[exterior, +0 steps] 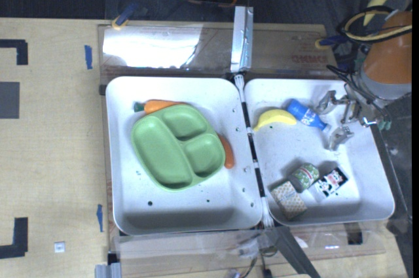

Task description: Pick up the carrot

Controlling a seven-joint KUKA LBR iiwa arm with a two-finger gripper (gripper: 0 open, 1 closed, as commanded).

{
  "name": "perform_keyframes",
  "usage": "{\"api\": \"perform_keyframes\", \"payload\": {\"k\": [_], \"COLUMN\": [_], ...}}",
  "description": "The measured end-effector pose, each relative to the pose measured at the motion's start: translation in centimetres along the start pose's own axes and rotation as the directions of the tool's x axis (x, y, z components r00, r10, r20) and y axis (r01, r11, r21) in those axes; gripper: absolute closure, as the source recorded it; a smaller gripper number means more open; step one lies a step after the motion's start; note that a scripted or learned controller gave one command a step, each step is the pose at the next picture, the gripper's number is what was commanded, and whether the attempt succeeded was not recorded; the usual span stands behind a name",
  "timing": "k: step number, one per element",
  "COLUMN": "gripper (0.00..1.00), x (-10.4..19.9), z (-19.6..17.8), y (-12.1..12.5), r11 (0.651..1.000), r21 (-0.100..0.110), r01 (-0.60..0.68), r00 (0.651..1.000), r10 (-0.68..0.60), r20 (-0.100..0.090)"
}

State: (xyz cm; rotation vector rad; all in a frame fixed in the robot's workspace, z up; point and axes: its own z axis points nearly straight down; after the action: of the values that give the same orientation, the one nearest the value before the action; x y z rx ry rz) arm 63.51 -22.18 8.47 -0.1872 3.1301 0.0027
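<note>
The carrot (163, 104) lies in the left bin (124, 205), mostly hidden under a green divided plate (178, 146). Its orange body and green top stick out at the plate's upper left. Another orange end (227, 152) pokes out at the plate's right edge; I cannot tell whether it belongs to the same carrot. My gripper (332, 120) hangs over the upper right part of the right bin (373, 205), far from the carrot. It is open, with nothing between its fingers, just right of a blue bottle (305, 113).
The right bin also holds a yellow banana (275, 118), a green can (304, 176), a black-and-white carton (331, 182) and a checkered packet (289, 198). A metal divider (243, 41) stands behind the bins. The arm's orange band (389, 61) is at the right.
</note>
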Motion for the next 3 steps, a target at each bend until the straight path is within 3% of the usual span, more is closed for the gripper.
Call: {"api": "perform_keyframes", "payload": {"k": [1, 2, 3], "gripper": [0.0, 0.0, 0.0], "x": [-3.2, -1.8, -3.3], "z": [0.0, -1.0, -0.3], "y": [-0.4, -0.1, -0.7], "r11": [0.963, 0.931, 0.883], "r21": [-0.002, -0.004, 0.005], "r01": [0.271, 0.366, 0.469], "r00": [0.963, 0.931, 0.883], "r10": [-0.271, -0.366, -0.469], "r20": [-0.004, -0.004, 0.003]}}
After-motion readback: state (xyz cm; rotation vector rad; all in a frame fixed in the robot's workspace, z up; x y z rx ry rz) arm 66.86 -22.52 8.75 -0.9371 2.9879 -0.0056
